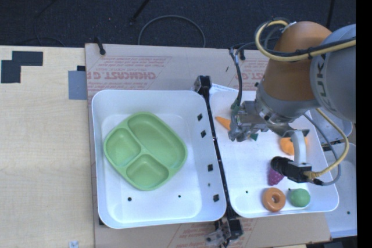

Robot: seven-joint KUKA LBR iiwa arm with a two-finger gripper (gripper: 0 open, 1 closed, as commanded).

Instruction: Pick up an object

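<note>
2 white bins are seen side by side. A green plate [145, 150] with 3 sections is sat in the left bin [110, 206]. The gripper [240, 132] is parked low over the right bin [250, 206], near the divider; open or closed can't be told from here. A carrot [222, 122] is spotted just beside it. Closer to the front, a donut [273, 199], a green ball [299, 197] and a purple toy [275, 175] are grouped together.
</note>
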